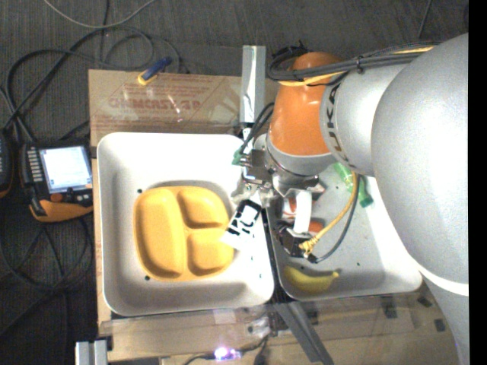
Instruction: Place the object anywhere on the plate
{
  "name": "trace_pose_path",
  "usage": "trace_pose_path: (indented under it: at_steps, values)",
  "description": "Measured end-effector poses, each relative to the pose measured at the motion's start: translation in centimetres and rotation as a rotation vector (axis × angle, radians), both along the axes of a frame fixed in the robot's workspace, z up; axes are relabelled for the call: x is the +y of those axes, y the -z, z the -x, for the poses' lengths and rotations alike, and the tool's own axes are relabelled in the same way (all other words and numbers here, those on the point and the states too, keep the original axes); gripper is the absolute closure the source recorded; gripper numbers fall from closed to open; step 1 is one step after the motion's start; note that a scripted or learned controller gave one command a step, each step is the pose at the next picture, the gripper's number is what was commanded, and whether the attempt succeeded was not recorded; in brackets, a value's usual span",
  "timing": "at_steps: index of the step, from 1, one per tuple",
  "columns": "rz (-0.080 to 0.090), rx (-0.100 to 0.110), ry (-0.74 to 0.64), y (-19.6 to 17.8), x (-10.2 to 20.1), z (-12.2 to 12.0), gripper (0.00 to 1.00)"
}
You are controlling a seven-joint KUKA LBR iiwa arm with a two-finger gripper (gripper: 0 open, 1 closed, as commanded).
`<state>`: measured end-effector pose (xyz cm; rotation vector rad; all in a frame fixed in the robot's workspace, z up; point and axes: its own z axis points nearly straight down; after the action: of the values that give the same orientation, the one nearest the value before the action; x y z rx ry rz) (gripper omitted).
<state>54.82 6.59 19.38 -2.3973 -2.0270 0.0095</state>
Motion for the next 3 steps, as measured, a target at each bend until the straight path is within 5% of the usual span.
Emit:
trace_pose_path:
  at_steps: [1, 2, 3]
  values:
    - [0.0, 0.0, 0.062, 0.6, 5.3, -1.5, 1.0]
    - [0.0, 0.001, 0.062, 0.6, 5.3, -1.5, 0.0]
    - [0.002, -0.005, 0.038, -13.2, 9.0, 5.5, 0.0]
